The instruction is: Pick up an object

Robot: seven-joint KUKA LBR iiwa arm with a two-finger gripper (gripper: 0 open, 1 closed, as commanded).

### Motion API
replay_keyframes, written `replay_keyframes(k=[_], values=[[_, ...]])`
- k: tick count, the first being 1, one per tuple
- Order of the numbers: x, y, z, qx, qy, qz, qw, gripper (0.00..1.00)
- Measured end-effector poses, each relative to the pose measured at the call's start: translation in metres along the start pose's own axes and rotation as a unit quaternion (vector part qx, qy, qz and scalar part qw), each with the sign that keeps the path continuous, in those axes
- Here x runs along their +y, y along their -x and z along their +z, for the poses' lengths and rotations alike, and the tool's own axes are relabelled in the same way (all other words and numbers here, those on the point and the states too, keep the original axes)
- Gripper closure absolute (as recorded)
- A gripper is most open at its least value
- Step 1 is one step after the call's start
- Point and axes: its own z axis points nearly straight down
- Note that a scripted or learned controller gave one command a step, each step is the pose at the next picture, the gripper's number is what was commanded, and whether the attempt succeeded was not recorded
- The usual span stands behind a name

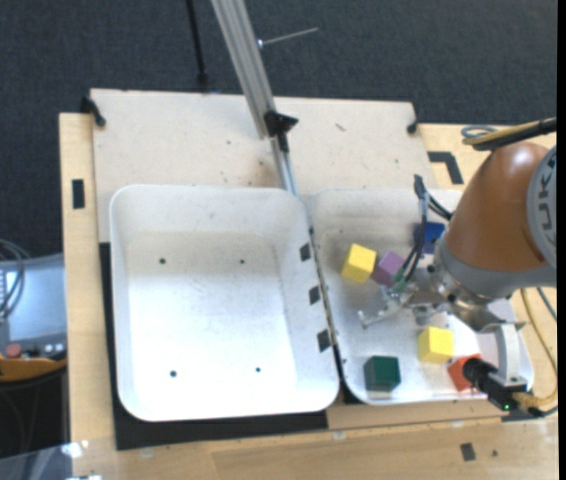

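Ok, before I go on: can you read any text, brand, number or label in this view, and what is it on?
"UK": pale letters on the grey arm above its orange band, cut off at the frame edge, so likely part of a longer word.
The small screen device left of the bench: any text is too blurred to read.
The coloured blocks, such as the yellow block: no markings I can make out.

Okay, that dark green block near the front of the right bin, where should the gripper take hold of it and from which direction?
Grip the green block across its left and right faces, coming straight down from above. It sits flat and looks blocky, with bare bin floor on both those sides. Its front face lies close to the right bin's front wall, so a finger would likely not fit there. The yellow cube stands apart to its right.
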Motion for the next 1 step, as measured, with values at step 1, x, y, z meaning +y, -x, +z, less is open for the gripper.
replay_keyframes(k=[1], values=[[0.0059,0.0062,0.0593,0.000,0.000,0.001,1.0000,0.00]])
